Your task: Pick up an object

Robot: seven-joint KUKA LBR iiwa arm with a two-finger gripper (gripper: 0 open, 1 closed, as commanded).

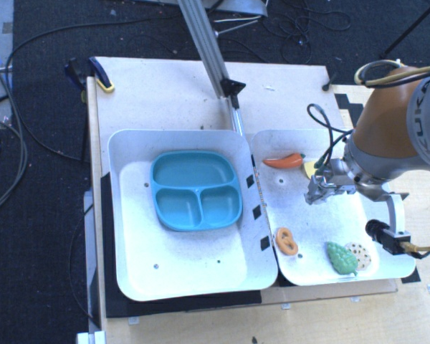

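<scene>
Nothing lifted yet — the claw [317,192] hangs over the right bin [301,264] near the carrot [283,161], its grip state unreadable.

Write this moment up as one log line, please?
gripper: over right bin, holding nothing seen | carrot, pretzel, green toy: in right bin | blue tray: left bin

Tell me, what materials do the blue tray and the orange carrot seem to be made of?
The blue tray looks like moulded plastic: even colour, rounded compartments, soft sheen. The orange carrot seems a plastic or rubber toy, judging by its smooth, uniform surface; which one is unclear.
</scene>
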